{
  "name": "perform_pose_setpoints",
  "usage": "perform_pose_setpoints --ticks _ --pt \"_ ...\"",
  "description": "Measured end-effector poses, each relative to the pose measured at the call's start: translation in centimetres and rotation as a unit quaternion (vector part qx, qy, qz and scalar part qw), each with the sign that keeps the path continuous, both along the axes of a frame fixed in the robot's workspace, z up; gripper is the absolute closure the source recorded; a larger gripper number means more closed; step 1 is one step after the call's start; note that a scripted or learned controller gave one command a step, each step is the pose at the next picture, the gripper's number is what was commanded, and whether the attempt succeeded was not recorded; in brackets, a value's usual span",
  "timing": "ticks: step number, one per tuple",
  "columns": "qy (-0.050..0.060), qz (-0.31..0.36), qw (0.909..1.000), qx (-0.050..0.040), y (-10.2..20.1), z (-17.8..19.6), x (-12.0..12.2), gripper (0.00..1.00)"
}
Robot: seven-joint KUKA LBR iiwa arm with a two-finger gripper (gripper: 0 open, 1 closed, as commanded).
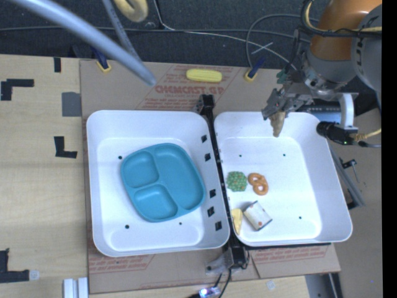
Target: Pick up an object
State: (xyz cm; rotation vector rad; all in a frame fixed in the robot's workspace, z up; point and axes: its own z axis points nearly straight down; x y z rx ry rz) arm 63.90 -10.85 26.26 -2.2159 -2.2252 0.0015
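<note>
The things on offer for picking lie in the right-hand bin [322, 185], bunched toward its 8 o'clock corner: a green leafy piece [236, 180], a small orange pretzel-shaped item [258, 184] just beside it at its 3 o'clock, a white carton-like block [257, 216] at 6 o'clock of the pretzel, and a yellow piece [237, 220] touching or nearly touching the block's 9 o'clock side, close against the bin wall. None of them is lifted; all rest on the bin floor.

The gripper [277, 126] hangs over the same bin's 12 o'clock rim, well apart from the cluster, which sits toward 7 o'clock from it. The jaws point down and look drawn narrow, tips close together with nothing between them, though the slant of the view makes this hard to read firmly.

So the step in hand looks like the approach: no grasp has been made. The next move calls for travel toward 7 o'clock across the bin floor, settling on one target, opening the jaws, then descending. The pretzel and the green piece sit close enough that a descent between them could nudge both; the block looks the roomier target, with clear floor at its 3 o'clock side.

The left bin [99, 166] holds a blue divided plate [162, 182]. Beyond the bins, at 12 o'clock on the counter [37, 166], lies a yellow banana-like object [203, 76].
</note>
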Motion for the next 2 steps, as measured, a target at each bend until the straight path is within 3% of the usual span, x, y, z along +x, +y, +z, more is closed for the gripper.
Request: perform_pose_setpoints --ticks 2 --pt "0.001 0.000 1.0000 -0.0001 9.3 0.0 -3.3 1.00"
